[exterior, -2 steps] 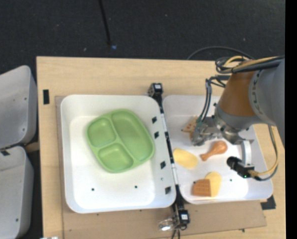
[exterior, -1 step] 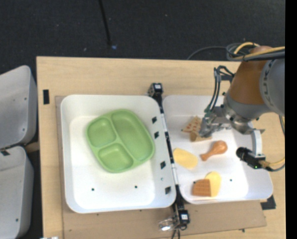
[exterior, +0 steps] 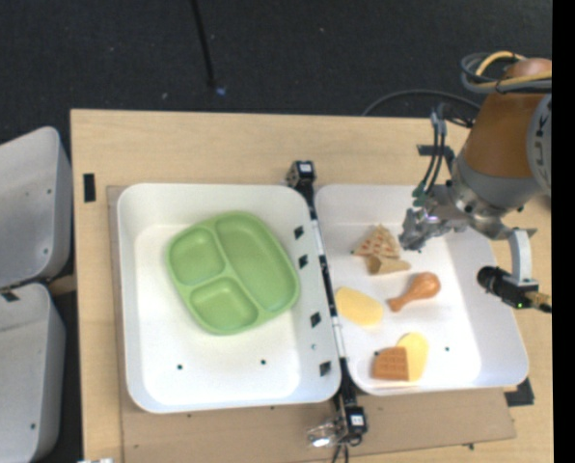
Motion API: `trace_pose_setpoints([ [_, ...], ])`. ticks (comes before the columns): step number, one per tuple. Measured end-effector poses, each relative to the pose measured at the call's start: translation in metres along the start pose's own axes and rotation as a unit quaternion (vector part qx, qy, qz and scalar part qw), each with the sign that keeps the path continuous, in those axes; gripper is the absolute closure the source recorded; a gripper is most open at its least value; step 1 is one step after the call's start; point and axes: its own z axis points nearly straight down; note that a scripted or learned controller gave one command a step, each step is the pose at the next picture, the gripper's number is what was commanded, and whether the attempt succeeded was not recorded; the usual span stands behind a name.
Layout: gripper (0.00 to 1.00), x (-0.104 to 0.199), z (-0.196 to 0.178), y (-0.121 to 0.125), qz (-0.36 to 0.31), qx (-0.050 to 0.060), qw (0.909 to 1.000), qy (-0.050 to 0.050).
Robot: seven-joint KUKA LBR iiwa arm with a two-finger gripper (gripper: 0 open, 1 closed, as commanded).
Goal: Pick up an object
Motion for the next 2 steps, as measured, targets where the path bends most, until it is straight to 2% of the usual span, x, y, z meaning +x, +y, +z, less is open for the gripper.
trace_pose_setpoints([
  [1, 1.00, 0.058, -0.009, -0.008, -0.002, 0.003, 1.0000, 0.002],
  [2, 1.00, 0.105, -0.006, -0.030, -0.001, 0.003, 1.0000, 0.001],
])
